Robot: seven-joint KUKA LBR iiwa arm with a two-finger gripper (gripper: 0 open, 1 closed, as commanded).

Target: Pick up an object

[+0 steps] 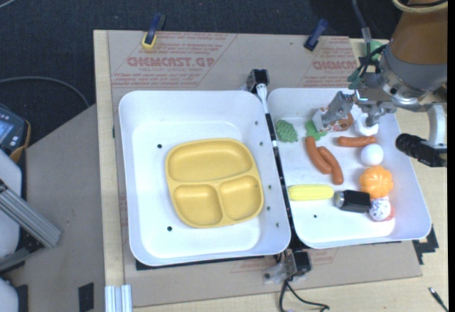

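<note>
Hovering over the far end of the right bin [419,222], our claw [340,117] grips nothing we can see; whether it is spread, we cannot tell. Sausages [324,159], corn [311,192] and orange [375,180] lie unlifted, so picking remains.

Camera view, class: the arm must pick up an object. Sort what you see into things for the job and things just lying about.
For the job:
gripper
sausages
white ball
orange
corn cob
green leafy piece
right bin

Lying about:
yellow divided plate
left bin
clamps
</note>
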